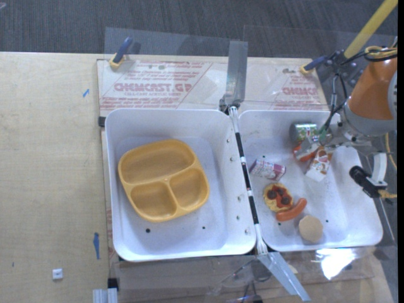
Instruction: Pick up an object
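Two shallow white bins sit side by side on the wooden worktop (44, 169). The left bin (126, 122) holds a yellow divided plate (163, 178) with three compartments, lying flat slightly left of the bin's centre. The right bin (353, 226) carries the small items. A green can (305, 131) lies on its side near the upper middle of this bin; just below and right of it are a small reddish piece (304, 153) and a white carton with orange print (319, 163), tilted. A small pink-and-white packet (267, 168) lies near the divider at the bin's left edge. Lower down are a toy pizza slice (278, 196), a toy hot dog (291, 210) touching its lower right, and a round tan bun (310, 228) just beneath that. The arm (372, 96) enters from the right of the frame, its orange band above the upper right corner of the right bin. The gripper (325, 137) hangs down just beside the can and the carton; whether it is released, clenched or grasping anything cannot be told.
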`<state>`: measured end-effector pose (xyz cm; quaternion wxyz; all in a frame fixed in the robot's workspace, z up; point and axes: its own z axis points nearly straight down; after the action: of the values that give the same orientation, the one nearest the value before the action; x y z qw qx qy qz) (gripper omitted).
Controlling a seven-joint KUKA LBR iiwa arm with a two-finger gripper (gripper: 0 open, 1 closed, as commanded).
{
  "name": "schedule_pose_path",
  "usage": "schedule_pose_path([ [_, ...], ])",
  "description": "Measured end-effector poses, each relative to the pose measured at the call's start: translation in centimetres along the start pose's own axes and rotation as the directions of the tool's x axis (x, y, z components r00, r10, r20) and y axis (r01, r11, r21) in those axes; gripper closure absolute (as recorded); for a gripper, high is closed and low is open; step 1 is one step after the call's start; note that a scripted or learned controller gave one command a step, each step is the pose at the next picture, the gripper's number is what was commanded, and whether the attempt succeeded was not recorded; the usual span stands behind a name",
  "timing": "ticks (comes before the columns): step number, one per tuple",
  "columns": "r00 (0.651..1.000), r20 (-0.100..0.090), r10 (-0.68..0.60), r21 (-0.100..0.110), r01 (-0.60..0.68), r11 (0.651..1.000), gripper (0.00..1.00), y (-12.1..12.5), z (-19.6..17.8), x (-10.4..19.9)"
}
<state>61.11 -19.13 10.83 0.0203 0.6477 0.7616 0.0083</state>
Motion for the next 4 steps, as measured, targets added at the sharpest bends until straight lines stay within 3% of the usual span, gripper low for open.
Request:
schedule_pose_path([
  [1,1.0,0.014,0.001,-0.017,-0.001,1.0,1.0,0.4,-1.7,-0.5],
  [2,1.0,0.012,0.001,-0.012,-0.001,1.0,0.0,0.3,-1.5,-0.5],
  [3,0.944,0.0,0.331,-0.007,-0.331,0.944,0.0,1.6,0.1,-1.1],
  [4,0.946,-0.009,0.325,-0.004,-0.325,0.946,1.0,2.0,-1.2,-0.6],
])
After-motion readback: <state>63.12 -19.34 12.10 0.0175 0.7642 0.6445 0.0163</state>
